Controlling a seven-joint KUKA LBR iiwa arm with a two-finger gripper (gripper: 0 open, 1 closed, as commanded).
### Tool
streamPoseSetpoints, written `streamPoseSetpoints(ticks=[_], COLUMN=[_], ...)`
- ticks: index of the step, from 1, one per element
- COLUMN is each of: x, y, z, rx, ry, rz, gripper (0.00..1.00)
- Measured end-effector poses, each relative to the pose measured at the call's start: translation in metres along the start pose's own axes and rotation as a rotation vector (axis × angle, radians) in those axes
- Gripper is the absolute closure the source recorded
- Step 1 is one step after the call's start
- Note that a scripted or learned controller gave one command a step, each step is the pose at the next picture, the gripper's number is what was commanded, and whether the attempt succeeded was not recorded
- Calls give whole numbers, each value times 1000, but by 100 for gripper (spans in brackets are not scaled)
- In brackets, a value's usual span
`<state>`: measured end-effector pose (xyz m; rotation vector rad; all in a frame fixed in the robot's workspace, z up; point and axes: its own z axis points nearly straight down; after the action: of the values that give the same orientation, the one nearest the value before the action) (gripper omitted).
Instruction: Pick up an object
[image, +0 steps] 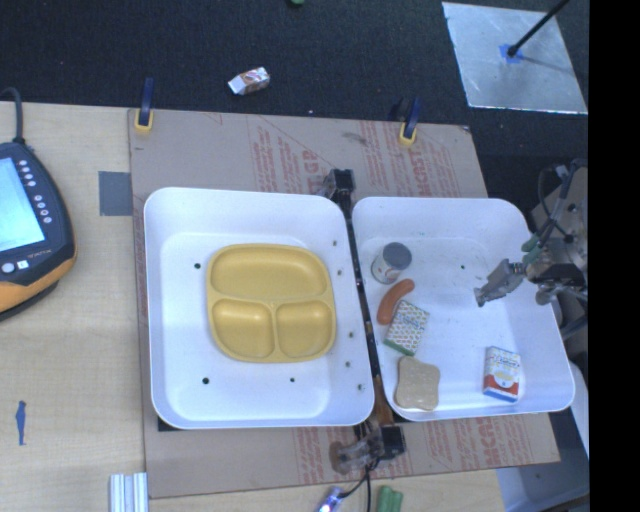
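1. Far left of the frame: a black and orange handheld control pendant (25, 235) lies on the wooden bench.
2. Left of centre: the left bin (175, 395) holds a yellow divided plate (270, 300), stiff plastic with three compartments. It is broad and flat, so probably awkward to pinch except at its rim.
3. Just right of centre, along the left side of the right bin (450, 215), sit the likelier picks. Uppermost is a small can (390, 263) lying tilted, rigid and likely slippery on its round side.
4. Just below the can lies a red sausage (395, 300), probably light and a little soft; a grasp across its narrow middle looks best.
5. Touching the sausage's lower end is a green and white patterned packet (407, 327), flat and probably light.
6. Below that, near the lower edge of the bin, lies a tan slice of bread (417, 384), likely soft; grip its edges gently.
7. Lower right of the bin: a small red and white carton (502, 373), boxy and stiff, well apart from the others, and so perhaps the easiest to take by its flat sides.
8. Right edge, mid-height: the gripper (497, 285) hangs over the right bin's right part with nothing between its fingers; how far they are spread cannot be told.
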<state>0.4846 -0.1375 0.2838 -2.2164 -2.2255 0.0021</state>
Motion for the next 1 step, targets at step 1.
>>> streamPoseSetpoints(ticks=[1], x=[63], y=[35], z=[93], rx=[3], ry=[-1], rz=[-2], gripper=[0])
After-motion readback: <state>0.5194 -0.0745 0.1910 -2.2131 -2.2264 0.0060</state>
